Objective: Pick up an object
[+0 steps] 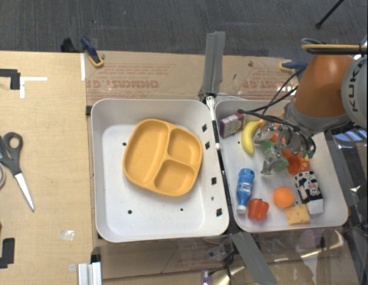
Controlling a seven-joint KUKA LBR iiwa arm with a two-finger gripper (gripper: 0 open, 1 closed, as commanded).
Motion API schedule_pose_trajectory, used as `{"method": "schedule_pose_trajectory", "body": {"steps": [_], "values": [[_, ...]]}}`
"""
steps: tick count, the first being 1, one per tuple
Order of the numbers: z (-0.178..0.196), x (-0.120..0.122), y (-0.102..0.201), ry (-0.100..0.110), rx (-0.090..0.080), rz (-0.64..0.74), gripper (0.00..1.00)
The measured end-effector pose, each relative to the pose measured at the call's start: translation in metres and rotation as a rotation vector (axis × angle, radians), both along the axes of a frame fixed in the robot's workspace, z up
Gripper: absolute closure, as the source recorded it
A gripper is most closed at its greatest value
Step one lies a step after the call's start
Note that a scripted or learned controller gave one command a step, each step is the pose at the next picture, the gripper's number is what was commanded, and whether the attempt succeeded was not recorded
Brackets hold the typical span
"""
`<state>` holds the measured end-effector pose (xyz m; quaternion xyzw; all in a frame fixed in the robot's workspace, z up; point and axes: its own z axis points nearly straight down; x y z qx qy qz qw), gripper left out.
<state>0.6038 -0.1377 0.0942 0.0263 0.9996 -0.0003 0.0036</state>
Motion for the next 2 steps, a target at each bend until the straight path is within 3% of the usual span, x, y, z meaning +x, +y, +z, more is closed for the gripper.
{"method": "schedule_pose_trajectory", "body": {"steps": [1,2], "values": [[-0.002,-0.036,0.033,0.005,0.001,-0.035,0.00],[-0.001,0.012,0.043,0.001,0.001,-0.174,0.00]]}}
